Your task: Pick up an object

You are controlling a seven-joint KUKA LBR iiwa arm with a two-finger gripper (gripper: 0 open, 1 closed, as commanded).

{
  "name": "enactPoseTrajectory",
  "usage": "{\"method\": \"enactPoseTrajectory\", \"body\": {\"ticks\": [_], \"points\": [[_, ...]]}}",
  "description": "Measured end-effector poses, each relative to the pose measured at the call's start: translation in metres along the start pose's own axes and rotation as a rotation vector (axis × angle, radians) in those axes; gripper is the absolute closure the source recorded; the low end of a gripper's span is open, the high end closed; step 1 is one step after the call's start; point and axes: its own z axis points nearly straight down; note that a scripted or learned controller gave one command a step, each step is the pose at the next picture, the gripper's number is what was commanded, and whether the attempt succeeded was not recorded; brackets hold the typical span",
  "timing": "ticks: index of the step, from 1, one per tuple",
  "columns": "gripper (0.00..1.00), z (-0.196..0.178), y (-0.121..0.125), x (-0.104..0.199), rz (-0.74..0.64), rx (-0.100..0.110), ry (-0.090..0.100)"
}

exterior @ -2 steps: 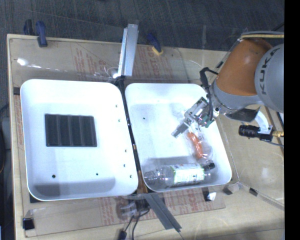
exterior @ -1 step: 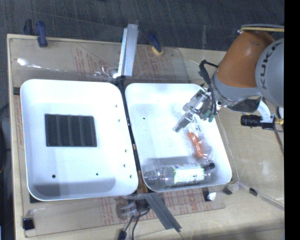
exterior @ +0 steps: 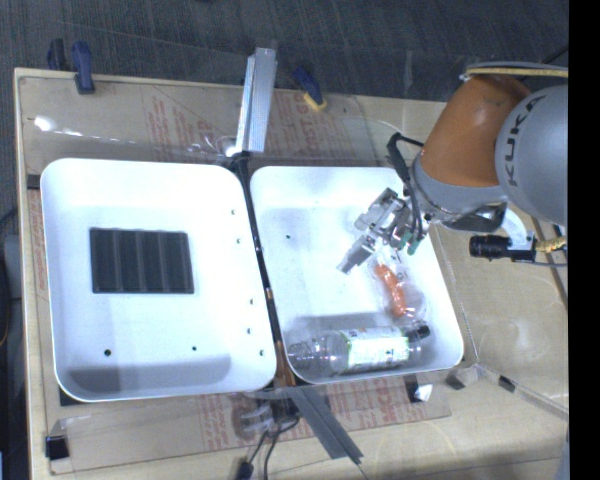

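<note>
You have 2 white bins. Left bin (exterior: 70, 208): 1 dark ribbed panel (exterior: 141, 261). Right bin (exterior: 310, 193): 1 clear plastic bottle (exterior: 360, 350) lying along the near wall, 1 orange packet (exterior: 393, 288) just beside the gripper (exterior: 365, 240). Gripper over the right bin; you cannot tell its opening.

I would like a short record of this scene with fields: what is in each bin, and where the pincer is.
left bin: dark ribbed tray, lying flat
right bin: clear bottle on its side along the near wall; orange item above it
pincer: over right bin, near the orange item's upper end
held: nothing seen between the fingers
</note>
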Motion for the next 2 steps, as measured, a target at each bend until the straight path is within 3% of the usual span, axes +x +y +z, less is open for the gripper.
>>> {"method": "enactPoseTrajectory", "body": {"ticks": [1,2], "points": [[0.00,-0.042,-0.008,0.005,0.243,-0.001,-0.003],[0.00,-0.002,0.000,-0.002,0.190,0.000,0.001]]}}
